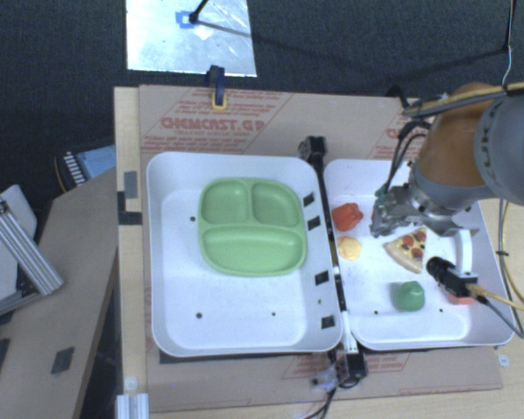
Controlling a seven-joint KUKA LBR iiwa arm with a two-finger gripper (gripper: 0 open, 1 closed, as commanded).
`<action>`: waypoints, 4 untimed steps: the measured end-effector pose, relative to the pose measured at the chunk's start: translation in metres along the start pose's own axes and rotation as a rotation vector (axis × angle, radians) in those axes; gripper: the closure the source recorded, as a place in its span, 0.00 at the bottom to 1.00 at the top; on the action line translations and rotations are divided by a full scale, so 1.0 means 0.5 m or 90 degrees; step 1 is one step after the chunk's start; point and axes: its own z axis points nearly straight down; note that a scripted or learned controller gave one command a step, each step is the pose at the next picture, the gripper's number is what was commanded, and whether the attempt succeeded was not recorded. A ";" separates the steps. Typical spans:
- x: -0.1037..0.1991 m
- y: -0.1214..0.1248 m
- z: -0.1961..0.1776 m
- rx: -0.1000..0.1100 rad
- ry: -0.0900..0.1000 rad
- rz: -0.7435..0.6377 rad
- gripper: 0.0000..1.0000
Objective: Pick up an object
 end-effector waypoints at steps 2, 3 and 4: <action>0.000 -0.003 -0.161 -0.001 0.000 -0.001 1.00; 0.110 0.020 -0.168 0.000 0.002 -0.005 1.00; 0.205 0.074 -0.193 -0.001 0.002 -0.005 1.00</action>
